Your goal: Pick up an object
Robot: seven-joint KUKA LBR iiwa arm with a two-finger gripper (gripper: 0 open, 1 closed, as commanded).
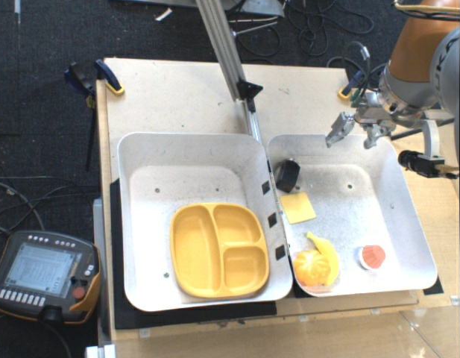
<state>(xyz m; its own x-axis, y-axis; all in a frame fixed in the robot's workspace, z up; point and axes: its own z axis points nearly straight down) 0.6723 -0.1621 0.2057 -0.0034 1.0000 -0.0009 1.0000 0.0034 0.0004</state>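
Basically nothing is picked yet. My candidates all sit in the right bin (408, 200), lower right of the frame: a yellow square piece (298, 207) flat near the bin's left wall, a black object (288, 174) just above it toward the upper left corner of that bin, an orange-and-yellow piece (317, 263) at the bottom edge, and a small red-and-white piece (373, 256) to its right. I can't say what the black one is, it's too small and dark.

My gripper (356, 130) hangs at the upper right of the frame, over the bin's far rim, well apart from every object. Its fingers look spread apart with nothing between them. So the whole job is left, as I judge it: choose one, come down, close, lift.

Around: the left bin (140, 162) holds a yellow divided tray (218, 248), in the lower middle of the frame. A slanted metal pole (222, 36) runs down from the top to the seam between the bins. A pendant controller (43, 274) lies at lower left. The shared bin wall crowds the black and yellow pieces.
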